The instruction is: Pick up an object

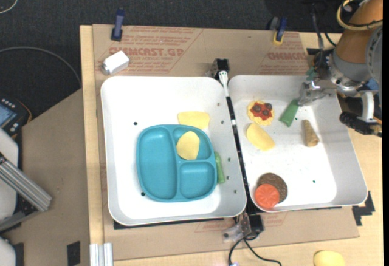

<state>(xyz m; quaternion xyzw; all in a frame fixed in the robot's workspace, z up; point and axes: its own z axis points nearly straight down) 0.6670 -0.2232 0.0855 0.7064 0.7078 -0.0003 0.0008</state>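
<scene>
My gripper (306, 93) hangs over the upper right part of the right bin (340, 161), on the grey arm with its orange band. A green block (289, 113) lies tilted just below and left of the gripper, its upper end meeting the gripper's tip. Also in that bin are a red-and-yellow pizza toy (261, 112), a yellow wedge (260, 136), a brown cylinder (310, 133) and a red-brown disc (269, 192). The left bin (121, 107) holds a teal divided plate (164, 164) with a yellow piece (188, 145) on it.
Behind the plate lies a yellow slice (193, 119), and a green strip (219, 169) rests at the plate's right rim. A white block (115, 62) and two blue clamps (118, 23) (279, 31) sit on the cardboard behind the bins. A yellow object (328, 257) lies off the bench front.
</scene>
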